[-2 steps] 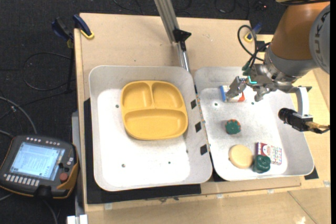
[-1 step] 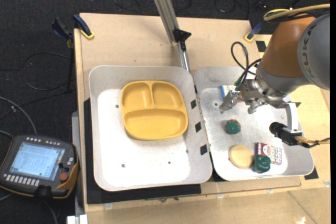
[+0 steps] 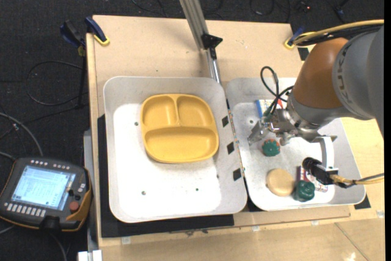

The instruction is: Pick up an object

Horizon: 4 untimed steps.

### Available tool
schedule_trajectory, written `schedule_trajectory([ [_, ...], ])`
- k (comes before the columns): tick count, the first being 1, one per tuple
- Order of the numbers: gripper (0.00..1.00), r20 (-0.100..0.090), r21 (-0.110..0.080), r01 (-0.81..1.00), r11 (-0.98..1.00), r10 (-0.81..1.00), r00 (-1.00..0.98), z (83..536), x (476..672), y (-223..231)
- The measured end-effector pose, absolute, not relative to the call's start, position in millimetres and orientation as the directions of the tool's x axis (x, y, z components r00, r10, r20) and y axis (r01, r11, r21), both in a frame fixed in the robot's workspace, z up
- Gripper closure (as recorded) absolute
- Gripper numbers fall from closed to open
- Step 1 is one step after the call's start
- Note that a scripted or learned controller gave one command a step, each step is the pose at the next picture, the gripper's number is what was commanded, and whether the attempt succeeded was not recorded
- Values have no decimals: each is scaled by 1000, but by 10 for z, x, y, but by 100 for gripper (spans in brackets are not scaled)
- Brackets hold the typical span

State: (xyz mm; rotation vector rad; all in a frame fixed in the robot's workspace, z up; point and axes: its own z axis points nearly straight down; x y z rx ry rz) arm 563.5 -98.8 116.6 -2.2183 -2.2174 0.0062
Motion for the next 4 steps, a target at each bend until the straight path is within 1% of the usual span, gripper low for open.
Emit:
schedule_trajectory([
  [1, 0, 0, -1, 1000, 0, 1000, 0, 946, 5636, -983],
  [2, 100, 0, 2, 1000, 0, 1000, 0, 1058, 5644, -983],
  [3, 100, -1, 6, 1000, 2, 1000, -2, 1690, 5632, -967],
  [4, 100, -1, 6, 1000, 3, 1000, -3, 2177, 5648, -967],
])
